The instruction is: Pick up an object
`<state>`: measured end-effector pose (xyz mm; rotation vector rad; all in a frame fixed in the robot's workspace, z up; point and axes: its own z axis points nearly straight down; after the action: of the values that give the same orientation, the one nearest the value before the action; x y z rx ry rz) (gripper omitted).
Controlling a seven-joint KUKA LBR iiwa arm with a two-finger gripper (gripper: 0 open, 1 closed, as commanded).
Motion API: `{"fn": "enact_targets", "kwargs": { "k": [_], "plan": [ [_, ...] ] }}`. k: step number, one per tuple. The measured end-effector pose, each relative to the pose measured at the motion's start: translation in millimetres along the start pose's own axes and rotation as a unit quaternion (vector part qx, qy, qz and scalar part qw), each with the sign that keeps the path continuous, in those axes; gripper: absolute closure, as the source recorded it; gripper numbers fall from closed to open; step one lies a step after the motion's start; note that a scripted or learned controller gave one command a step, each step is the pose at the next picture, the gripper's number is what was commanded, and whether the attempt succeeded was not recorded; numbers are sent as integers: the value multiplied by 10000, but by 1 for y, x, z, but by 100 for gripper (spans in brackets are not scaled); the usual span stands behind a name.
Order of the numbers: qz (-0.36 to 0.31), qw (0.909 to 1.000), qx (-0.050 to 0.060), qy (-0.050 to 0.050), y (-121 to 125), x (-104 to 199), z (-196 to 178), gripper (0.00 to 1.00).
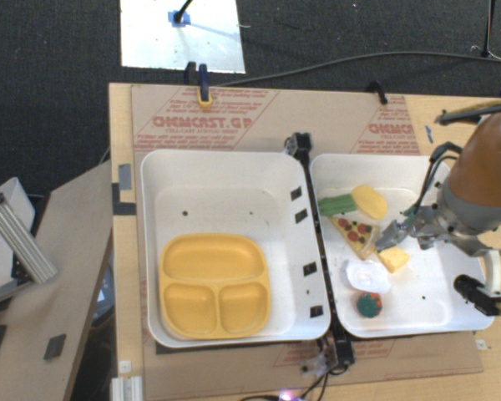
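Bench sheet point(234, 111) printed "CHEMCAST GP"; gripper point(392, 236) near, maybe touching, cheese wedge point(393, 260).

My bench point(259, 111) is a tan board w/ a sheet printed in red lettering on top, held at the far edge by a yellow clamp point(203, 86) and a black clamp point(376, 92). Two white bins sit on it side by side, touching: left bin point(221, 170) & right bin point(426, 316). Black cable point(334, 61) runs behind the far edge.
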<state>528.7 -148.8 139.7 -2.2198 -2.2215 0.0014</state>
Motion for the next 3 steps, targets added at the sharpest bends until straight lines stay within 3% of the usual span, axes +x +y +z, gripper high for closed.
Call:
{"fn": "enact_targets", "kwargs": {
  "k": [1,2,3],
  "plan": [
    [2,10000,-8,0,1,0,50,0],
    [7,10000,-20,-4,1,0,39,100],
    [-16,10000,-29,-7,13,1,-15,100]
  ]
}}
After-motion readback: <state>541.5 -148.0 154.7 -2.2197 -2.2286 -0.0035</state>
